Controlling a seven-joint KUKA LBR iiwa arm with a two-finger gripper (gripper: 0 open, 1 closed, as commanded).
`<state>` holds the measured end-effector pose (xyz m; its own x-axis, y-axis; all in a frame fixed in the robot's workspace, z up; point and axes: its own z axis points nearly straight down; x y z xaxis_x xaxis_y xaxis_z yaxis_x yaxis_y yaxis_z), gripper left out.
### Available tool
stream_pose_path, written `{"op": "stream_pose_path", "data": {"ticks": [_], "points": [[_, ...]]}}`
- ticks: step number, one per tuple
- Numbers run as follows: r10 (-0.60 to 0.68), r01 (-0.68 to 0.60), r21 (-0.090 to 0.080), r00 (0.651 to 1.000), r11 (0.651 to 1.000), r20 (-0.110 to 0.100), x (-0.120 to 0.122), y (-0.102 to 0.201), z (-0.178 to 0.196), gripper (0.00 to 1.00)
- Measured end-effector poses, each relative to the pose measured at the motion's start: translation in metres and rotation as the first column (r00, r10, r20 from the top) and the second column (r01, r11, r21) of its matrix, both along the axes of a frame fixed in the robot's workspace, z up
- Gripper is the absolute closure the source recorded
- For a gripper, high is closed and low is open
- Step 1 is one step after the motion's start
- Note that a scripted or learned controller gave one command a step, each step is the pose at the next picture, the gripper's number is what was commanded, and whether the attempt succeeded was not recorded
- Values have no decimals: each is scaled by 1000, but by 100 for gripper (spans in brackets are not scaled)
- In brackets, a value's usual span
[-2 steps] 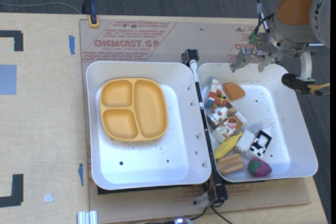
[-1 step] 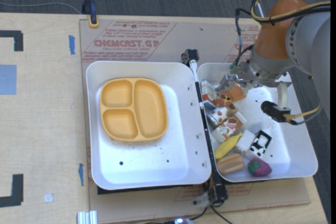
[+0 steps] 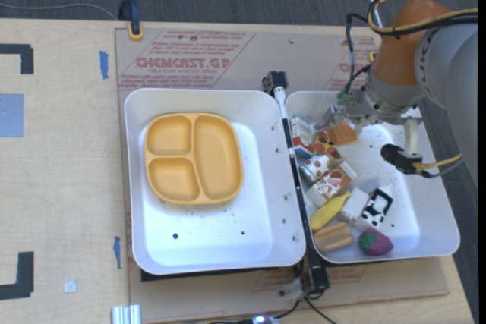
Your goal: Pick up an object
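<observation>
Toys [image 3: 334, 190] crowd the right bin [image 3: 425, 228]; claw's [image 3: 339, 111] state hidden, cannot tell.

From here my arm [image 3: 425, 49] runs off the right edge and covers the right bin's [image 3: 433, 239] far corner; gripper [image 3: 334, 117] fingers unreadable

Left bin [image 3: 258, 239] open around yellow tray [image 3: 194, 158]; right bin [image 3: 437, 228] toys [image 3: 334, 186] crowd its left, seemingly.

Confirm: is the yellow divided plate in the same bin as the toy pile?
No, the yellow divided plate lies alone in the left bin, while the toy pile sits in the right bin.
</observation>
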<state>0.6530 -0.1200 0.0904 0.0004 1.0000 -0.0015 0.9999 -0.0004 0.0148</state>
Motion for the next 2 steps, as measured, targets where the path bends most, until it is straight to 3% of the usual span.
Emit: {"op": "stream_pose_path", "data": {"ticks": [1,2], "points": [[0,0,-1,1000,1000,4,1,0,11,100],[2,-2,2,1000,1000,-13,-29,79,95,100]]}}
